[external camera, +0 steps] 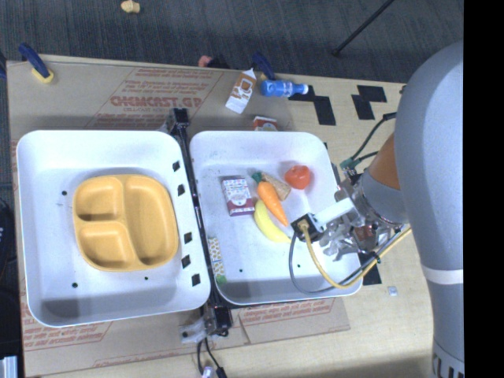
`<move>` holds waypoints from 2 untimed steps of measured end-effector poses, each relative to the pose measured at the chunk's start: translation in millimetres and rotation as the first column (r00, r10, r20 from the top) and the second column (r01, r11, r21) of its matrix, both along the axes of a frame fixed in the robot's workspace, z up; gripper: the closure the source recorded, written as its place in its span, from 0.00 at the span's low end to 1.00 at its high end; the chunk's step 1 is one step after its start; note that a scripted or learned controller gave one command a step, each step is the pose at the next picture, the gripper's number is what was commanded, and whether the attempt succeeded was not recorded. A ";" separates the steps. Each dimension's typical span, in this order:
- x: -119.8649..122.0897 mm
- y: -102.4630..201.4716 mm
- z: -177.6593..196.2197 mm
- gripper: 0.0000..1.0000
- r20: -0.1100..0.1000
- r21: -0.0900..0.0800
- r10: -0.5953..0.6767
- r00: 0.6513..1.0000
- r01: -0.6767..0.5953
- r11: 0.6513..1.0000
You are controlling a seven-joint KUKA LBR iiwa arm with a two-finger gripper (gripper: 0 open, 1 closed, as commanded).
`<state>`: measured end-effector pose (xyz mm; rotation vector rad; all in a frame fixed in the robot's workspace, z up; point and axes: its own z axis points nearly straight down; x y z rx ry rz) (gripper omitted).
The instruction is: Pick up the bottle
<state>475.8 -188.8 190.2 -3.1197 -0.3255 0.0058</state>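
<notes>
Pincer in right bin, bottle outside

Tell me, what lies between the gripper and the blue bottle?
In the camera view, the red tomato and the right bin's far rim lie between the gripper and the bottle.

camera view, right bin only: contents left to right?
Maroon packet → carrot → tomato → gripper. The banana under the carrot overlaps it, so it is left out.
</notes>
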 end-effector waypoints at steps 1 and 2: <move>0.1 -21.4 11.5 1.00 0.000 0.001 -0.001 1.000 0.001 1.000; 0.4 -21.5 17.4 1.00 0.001 -0.001 0.001 1.000 -0.001 1.000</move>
